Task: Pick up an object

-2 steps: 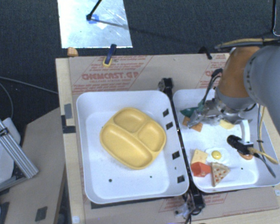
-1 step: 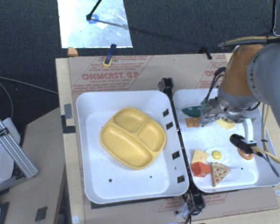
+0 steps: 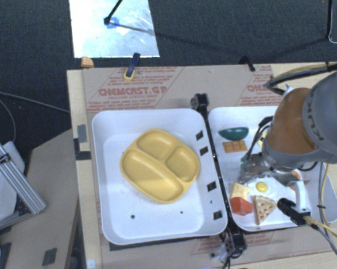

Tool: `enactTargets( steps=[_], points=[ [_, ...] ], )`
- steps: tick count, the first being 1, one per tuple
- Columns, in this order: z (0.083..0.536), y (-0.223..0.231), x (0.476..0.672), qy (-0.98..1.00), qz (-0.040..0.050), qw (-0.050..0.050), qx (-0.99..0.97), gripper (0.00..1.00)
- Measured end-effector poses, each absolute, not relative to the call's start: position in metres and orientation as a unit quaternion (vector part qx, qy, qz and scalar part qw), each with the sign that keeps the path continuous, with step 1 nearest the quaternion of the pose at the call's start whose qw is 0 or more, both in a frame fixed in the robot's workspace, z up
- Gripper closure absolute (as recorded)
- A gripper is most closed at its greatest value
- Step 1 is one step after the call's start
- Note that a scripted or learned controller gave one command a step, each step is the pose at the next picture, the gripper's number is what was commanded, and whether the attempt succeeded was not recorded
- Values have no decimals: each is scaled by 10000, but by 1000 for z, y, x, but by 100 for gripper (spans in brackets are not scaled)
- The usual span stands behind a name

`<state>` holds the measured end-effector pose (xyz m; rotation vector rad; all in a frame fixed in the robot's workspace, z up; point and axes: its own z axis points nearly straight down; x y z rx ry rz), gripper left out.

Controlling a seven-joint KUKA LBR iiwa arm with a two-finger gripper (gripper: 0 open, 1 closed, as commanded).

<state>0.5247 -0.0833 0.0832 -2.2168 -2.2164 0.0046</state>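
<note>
We locate the pizza slice in the right bin, just beside the fried egg, tip pointing toward the bin's near rim. The hand sits above the egg; we cannot tell its state.

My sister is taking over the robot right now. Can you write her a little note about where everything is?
Pincer: low in the right bin, over the toy food; whether it grips anything can't be seen.
Right bin: teal bowl, cracker, fried egg, cheese wedge, red piece, pizza slice.
Left bin: yellow divided plate.
Done: nothing visibly lifted.
Left: grip one object, raise it.
</note>
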Motion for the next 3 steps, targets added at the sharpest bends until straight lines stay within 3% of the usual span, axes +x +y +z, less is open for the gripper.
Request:
enactTargets(
  steps=[1,2,3],
  points=[
    [191,-20,571,-7114,-61,-45,-7027,100],
    [184,21,528,-7100,-2,14,-7042,100],
    [185,-16,539,-7066,-5,-13,-7076,100]
  ],
)
